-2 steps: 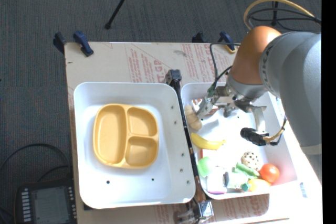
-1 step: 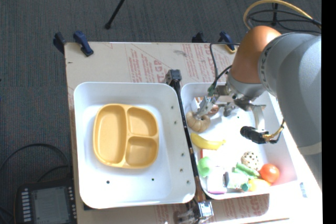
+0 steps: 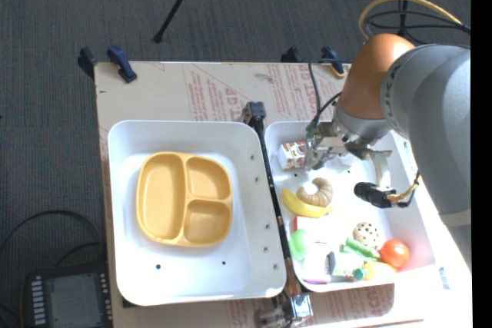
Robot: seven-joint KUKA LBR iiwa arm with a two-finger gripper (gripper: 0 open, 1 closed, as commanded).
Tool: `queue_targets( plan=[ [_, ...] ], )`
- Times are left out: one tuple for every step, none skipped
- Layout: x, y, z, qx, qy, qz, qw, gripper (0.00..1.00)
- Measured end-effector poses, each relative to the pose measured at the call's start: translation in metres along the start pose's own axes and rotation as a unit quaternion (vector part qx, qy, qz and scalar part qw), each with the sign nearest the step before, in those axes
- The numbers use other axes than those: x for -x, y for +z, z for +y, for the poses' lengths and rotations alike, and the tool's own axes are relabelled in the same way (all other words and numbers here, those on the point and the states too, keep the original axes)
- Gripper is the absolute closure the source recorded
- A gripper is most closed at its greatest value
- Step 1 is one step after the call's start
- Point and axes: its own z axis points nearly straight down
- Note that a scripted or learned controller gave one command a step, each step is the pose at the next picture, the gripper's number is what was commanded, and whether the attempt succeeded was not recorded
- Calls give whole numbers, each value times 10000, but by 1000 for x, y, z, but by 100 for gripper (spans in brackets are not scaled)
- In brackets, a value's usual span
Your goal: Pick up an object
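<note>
Right, I count two white bins: left bin [image 3: 123, 165] has one yellow three-section plate [image 3: 184, 198]; right bin [image 3: 419, 238] has one banana [image 3: 304, 205], one tomato [image 3: 394, 252], one spotted ball [image 3: 366, 233], and one small carton [image 3: 293, 155] just beside the gripper [image 3: 317, 157].

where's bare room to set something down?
Left bin: the white floor ringing the yellow divided tray, widest along the near edge. Right bin is crowded: banana, tomato and small toys, with the gripper over its far end.
</note>
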Motion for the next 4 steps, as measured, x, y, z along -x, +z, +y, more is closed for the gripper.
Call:
queue_targets(
  plan=[
    [0,0,0,-3,-4,-1,10000,0],
    [32,10,-42,26,38,-4,10000,0],
    [32,0,-42,22,46,2,10000,100],
    [-44,-91,-57,43,17,0,10000,100]
  ],
)
